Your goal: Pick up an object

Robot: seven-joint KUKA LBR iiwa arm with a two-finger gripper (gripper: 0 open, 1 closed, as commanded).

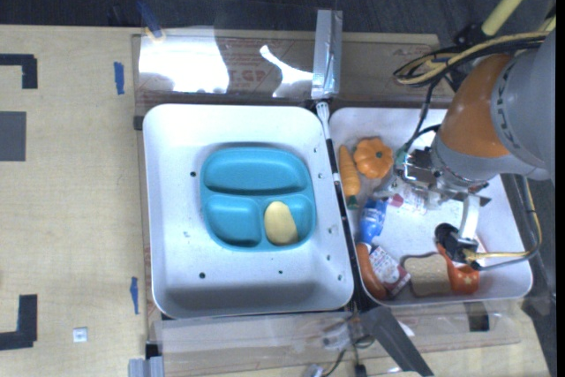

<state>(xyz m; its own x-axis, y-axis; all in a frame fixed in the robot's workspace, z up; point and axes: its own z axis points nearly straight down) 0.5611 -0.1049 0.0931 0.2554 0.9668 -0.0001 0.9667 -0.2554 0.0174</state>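
The hand [422, 181] hangs low in the right bin [516, 274], at four o'clock of the small pumpkin [372, 158], probably lining up a pick there, though its grip state I cannot tell.

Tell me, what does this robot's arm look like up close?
The bulky rounded grey arm wears a glossy orange band above the wrist. Below it sits a metallic silver end effector. Black and yellow cables loop behind the arm.
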